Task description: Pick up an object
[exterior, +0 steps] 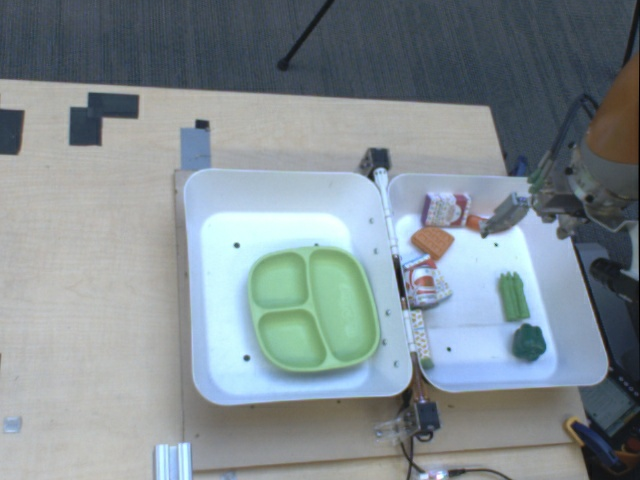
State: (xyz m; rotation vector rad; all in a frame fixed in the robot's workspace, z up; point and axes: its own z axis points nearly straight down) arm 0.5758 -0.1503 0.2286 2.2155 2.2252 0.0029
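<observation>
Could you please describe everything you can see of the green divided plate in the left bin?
The green divided plate is pale green, looks like plastic, and has rounded corners with three compartments: one long one on its right and two smaller ones on its left. It lies flat, slightly rotated, on the floor of the left bin, toward the near right. Nothing visible sits in it.

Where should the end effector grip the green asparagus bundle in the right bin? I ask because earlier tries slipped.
Probably across the middle of the green asparagus bundle, coming straight down from above. It lies flat on the right bin floor, long and narrow, with bare floor along both long sides, so fingers can close across its narrow width.
</observation>
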